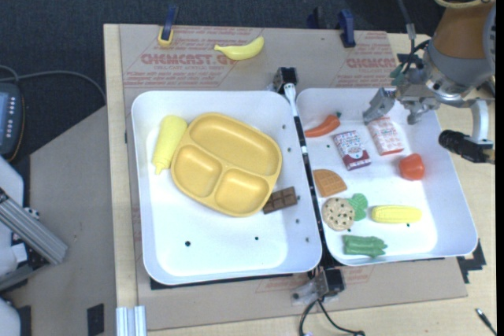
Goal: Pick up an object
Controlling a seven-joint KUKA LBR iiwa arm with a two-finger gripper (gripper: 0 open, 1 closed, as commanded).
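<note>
Pale packet [387, 136], where is it lying? Ana is asking.

It is lying flat in the right bin [461, 204], toward the far side, Ben is answering. The gripper [396, 112] is hanging just above its far end.

– And the fingers?

– They are standing wide apart, 1 on each side, and nothing is sitting between them.

– What is lying closest to it?

– A darker red packet [352, 149] is lying just beside it on the left. A red tomato [411, 167] is resting near its nearer right corner, and an orange carrot [321, 125] is pointing toward the bin's far left corner.

– And nearer the camera?

– A waffle [329, 182] is sitting by the left wall, with a cookie [338, 212] below it touching a green leafy piece [359, 205]. A corn cob [395, 214] is lying beside those, and a green vegetable [365, 246] is lying at the near edge.

– What is the left bin [157, 248] holding?

– A yellow plate [226, 163] with 3 compartments is taking up its middle. A pale yellow cob [168, 142] is leaning against the plate's left rim, and a chocolate bar [279, 201] is touching its right rim.

– Anything outside the bins?

– A banana [241, 49] is lying on the desk [126, 59] beyond the left bin, and 2 blue clamps [346, 26] are gripping the desk's far edge.
</note>
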